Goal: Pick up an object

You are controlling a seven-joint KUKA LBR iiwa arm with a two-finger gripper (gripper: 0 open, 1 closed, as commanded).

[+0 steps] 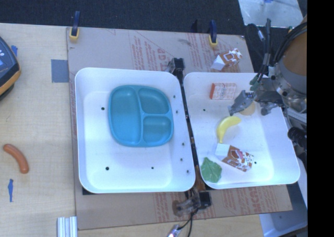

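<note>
The right bin [276, 176] holds an orange-and-white box [223, 91], a yellow banana [228, 126], a brown-and-white carton [238, 158], a small white piece [222, 149] and a green item [211, 170]. My gripper [254, 105] hangs over the upper right part of this bin, just above and right of the banana. Its two grey fingers [239, 104] stand apart, so it is open. A small pale object [249, 109] shows between them; I cannot tell whether they touch it.
The left bin [88, 173] carries a blue divided plate [141, 115]. A second small carton [228, 58] lies on the cardboard above the right bin. An orange sausage [16, 157] lies on the bench at far left, near a dark device [6, 69].
</note>
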